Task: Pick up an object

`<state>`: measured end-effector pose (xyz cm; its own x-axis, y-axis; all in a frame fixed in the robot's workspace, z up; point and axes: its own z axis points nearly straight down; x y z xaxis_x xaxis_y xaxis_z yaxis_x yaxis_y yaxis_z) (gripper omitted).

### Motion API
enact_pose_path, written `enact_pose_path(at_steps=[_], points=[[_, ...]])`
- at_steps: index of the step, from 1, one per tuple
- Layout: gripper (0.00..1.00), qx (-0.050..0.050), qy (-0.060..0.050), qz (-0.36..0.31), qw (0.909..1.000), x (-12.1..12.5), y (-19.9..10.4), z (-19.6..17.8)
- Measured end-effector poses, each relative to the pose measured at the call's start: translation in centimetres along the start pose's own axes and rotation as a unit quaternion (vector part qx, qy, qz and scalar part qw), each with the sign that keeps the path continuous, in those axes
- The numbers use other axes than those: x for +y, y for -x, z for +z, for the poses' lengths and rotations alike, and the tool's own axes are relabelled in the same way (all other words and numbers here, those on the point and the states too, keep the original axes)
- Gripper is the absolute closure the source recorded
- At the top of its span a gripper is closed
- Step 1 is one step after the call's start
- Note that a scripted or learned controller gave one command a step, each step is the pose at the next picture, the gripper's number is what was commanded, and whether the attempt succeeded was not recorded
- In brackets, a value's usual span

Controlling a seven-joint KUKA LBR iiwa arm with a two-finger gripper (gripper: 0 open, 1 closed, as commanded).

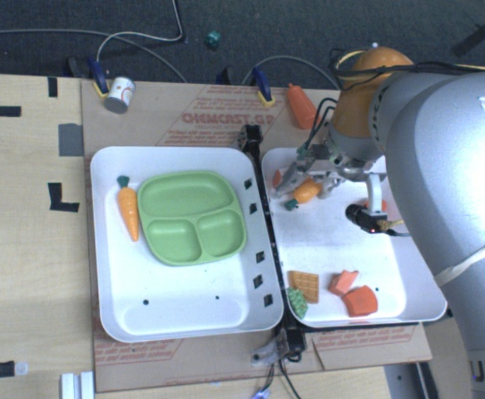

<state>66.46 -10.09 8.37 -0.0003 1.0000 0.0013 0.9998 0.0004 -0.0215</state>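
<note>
Grasp step in hand. Two-finger gripper (296, 183) sits low in the right white bin (334, 231), at a small orange toy carrot (306, 193) near the bin's top-left corner. Fingers blurred; grip cannot be told. Next move calls for a straight lift. Count: three carrots, one green divided plate (190, 217), two red blocks, one waffle piece.

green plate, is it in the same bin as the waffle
No, the green plate lies in the left bin, while the waffle lies in the right bin.
</note>
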Motion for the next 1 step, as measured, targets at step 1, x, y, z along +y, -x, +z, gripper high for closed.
enact_pose_path(at_steps=[1], points=[[1.0, -0.002, -0.002, 0.002, 1.0, -0.19, 0.2, -0.78]])
